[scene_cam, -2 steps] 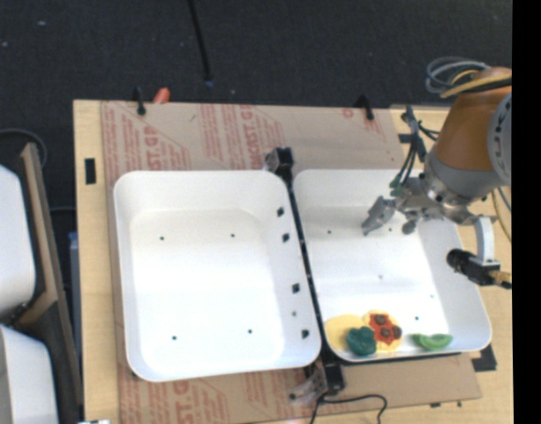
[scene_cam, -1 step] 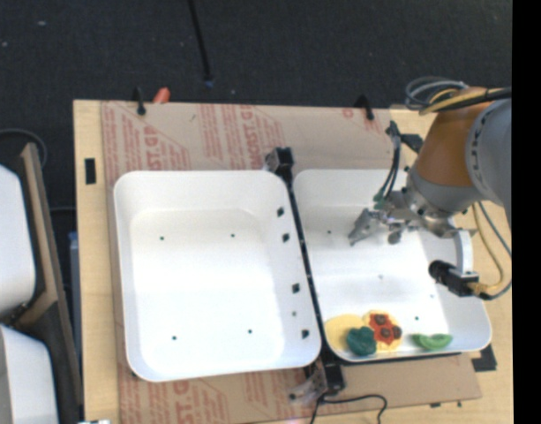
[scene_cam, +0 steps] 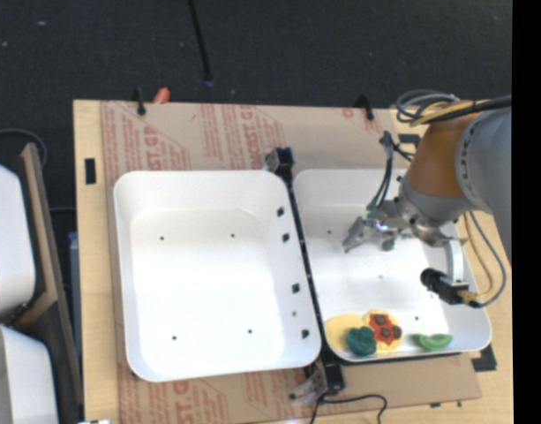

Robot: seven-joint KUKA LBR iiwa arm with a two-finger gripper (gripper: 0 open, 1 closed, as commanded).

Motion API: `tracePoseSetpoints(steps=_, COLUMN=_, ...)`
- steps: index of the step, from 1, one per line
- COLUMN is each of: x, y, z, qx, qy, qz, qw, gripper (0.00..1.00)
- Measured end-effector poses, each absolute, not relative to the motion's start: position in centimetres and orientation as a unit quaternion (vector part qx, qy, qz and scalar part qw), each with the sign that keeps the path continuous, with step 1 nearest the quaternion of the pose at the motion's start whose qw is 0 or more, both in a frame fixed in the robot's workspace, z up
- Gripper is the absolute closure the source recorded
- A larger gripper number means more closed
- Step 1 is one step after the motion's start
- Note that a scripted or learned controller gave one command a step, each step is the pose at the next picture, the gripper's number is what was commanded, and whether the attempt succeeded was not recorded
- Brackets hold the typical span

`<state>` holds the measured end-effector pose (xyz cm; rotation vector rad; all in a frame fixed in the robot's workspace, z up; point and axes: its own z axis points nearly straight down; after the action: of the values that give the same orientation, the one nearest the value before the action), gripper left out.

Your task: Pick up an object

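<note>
Running in red print across the brown board under both bins: repeated rows of lettering, too small and blurred to be read. No other label legible.

Hanging over the middle of the right bin, toward its far edge: the gripper, reaching in from the right on the grey arm with its orange band. Fingers standing moderately apart, pointing down and toward the left bin. Gripping nothing; whether the tips are touching the white floor cannot be told.

Lying in a row along the near edge of the right bin, well apart from the gripper: a yellow piece closest to the near left corner, a dark green piece touching it, an orange and red piece just beside that, and a light green piece nearer the near right corner. All four resting on the bin floor, none being lifted.
</note>
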<state>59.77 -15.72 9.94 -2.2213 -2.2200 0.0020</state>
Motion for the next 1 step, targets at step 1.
tracePoseSetpoints(steps=1, x=59.86, y=-15.80, z=11.16, qx=-0.708, qy=-0.706, qz=-0.0005, qw=-0.001, gripper=1.00)
